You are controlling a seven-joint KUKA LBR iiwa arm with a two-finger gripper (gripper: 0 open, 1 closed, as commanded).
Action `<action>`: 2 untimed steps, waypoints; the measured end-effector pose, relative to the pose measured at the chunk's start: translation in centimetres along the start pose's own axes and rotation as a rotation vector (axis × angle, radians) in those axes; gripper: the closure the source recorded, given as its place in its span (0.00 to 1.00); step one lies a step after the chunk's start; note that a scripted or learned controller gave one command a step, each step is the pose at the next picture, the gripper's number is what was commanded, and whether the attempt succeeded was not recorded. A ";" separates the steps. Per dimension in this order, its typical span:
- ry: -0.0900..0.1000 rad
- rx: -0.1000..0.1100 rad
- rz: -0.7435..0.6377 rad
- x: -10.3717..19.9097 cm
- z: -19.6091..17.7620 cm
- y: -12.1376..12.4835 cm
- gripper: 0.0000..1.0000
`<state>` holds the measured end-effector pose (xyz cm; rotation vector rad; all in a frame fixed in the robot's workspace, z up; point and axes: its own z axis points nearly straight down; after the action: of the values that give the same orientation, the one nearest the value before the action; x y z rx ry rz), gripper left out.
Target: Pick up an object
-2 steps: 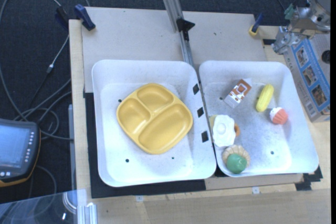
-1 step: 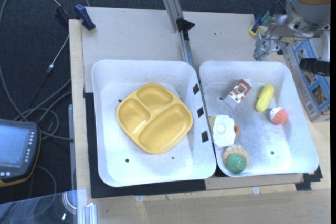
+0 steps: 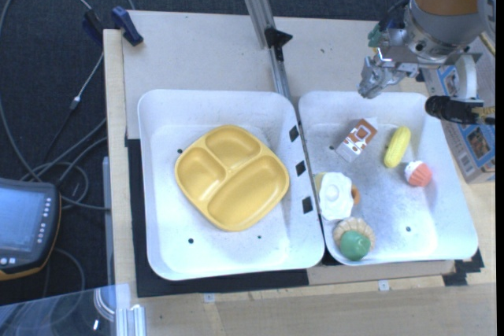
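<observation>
Scanning from the left, the left bin point(image 3: 157, 122) holds a yellow divided plate point(image 3: 231, 177) lying flat near its middle. The right bin point(image 3: 441, 224) holds the loose objects: a white block point(image 3: 336, 196) against the left wall, a green and tan ball point(image 3: 353, 241) just below it, a small brown and white carton point(image 3: 358, 138) near the upper middle, a yellow corn cob point(image 3: 397, 146) to the right of the carton, and an orange and white piece point(image 3: 417, 173) just below and right of the cob. The gripper point(image 3: 372, 81) hangs over the upper rim of the right bin, with nothing visible between its fingers; whether they stand wide or narrow cannot be determined at this angle. No object is lifted, so the pick is judged not yet begun. The carton is the nearest candidate: it lies below the gripper in this view, slightly to the left, toward the bin's middle. Its long axis runs diagonally, from lower left to upper right. The coming move therefore likely calls for a short advance into the bin and a descent, with the fingers set across the carton's short side. The cob stands near the carton, so a drift to the right risks contact with it.
</observation>
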<state>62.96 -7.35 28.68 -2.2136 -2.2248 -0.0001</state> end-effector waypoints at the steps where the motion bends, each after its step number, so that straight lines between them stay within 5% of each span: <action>1: 0.000 0.002 0.000 4.6 2.0 -1.7 1.00; 2: 0.000 0.002 0.000 8.7 2.4 -3.2 1.00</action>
<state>59.72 1.37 26.28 -2.2122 -2.2242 0.0020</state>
